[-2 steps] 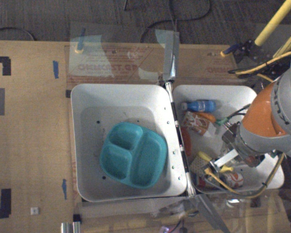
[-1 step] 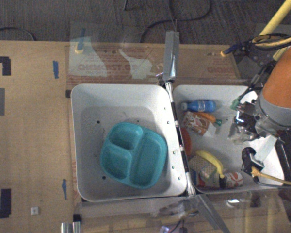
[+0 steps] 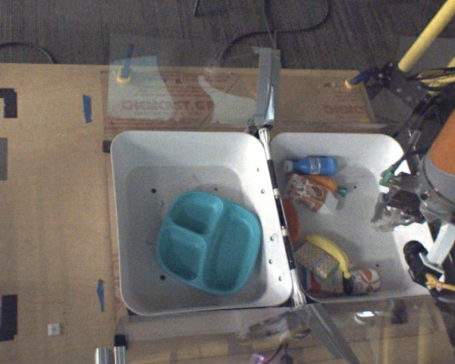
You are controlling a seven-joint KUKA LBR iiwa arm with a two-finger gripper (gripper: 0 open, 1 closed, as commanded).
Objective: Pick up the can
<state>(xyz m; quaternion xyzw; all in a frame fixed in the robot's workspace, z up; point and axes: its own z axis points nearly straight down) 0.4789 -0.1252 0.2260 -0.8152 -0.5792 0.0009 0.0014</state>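
While the grey arm with the orange band (image 3: 449, 158) reaches in from the right, its gripper (image 3: 395, 209) hangs over the right edge of the right shallow white bin (image 3: 362, 144); whether it is open or closed cannot be told from this view, and nothing is seen held in it.

Right bin, contents: a clear plastic bottle with a blue label and cap (image 3: 312, 164) lying on its side near the far wall; just below it an orange and red printed carton (image 3: 309, 190), tilted; a yellow banana (image 3: 330, 251) lower down, lying across a tan, speckled box (image 3: 318, 264); a small can with a red and white label (image 3: 366, 280) on its side in the near right part of the bin, beside the banana's dark tip and well apart from the gripper.

Left shallow white bin (image 3: 136, 158), contents: a teal plastic tray with three compartments (image 3: 208, 240), lying flat near the middle.

Both bins sit side by side on the brown desk (image 3: 45, 203), which bears blue tape marks (image 3: 86, 108) and black tape corners (image 3: 4, 102).
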